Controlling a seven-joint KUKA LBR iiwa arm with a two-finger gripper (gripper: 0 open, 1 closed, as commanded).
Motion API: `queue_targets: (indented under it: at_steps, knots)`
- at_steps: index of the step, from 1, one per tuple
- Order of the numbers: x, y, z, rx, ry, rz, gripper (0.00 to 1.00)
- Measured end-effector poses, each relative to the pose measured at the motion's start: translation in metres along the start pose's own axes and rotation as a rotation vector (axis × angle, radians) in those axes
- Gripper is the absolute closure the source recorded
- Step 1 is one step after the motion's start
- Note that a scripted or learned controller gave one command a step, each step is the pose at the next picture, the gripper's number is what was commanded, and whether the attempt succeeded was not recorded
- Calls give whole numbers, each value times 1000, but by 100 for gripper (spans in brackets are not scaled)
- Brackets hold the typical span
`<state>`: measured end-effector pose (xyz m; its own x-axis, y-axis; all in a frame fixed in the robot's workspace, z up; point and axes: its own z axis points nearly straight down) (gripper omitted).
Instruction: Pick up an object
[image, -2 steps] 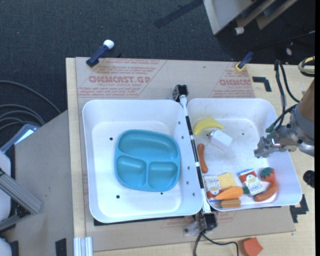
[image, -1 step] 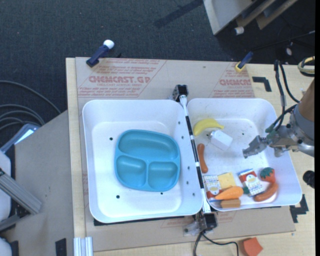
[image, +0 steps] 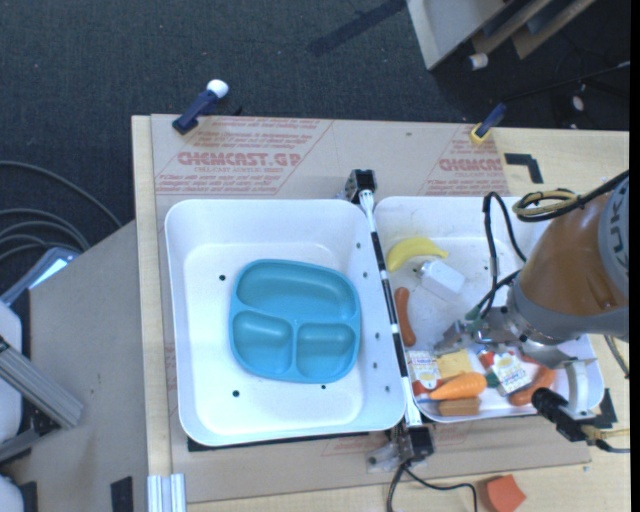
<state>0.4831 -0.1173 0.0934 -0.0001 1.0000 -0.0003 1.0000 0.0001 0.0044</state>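
Note:
The right bin (image: 450, 215) holds several small toy foods: a yellow banana (image: 413, 251), a white block (image: 441, 277), a red sausage (image: 404, 313), an orange carrot (image: 457, 386), a brown piece (image: 458, 407) and small printed packets (image: 424, 370). My gripper (image: 478, 335) hangs low over the middle of this pile, just above the carrot and the packets. The orange-banded wrist (image: 570, 270) covers the bin's right part. I see nothing clearly held between the fingers.
The left bin (image: 200, 230) holds a blue divided plate (image: 295, 320). A blue clamp (image: 198, 108) and a yellow clamp (image: 487, 124) sit at the board's far edge. An orange block (image: 503, 491) lies on the bench in front of the right bin.

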Motion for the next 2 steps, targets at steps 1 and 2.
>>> queue_targets:
  at_steps: [1,2]
  knots:
    - [-2,1,-10,-4,-4,1,100]
    - [30,26,-100,4,1,-1,100]
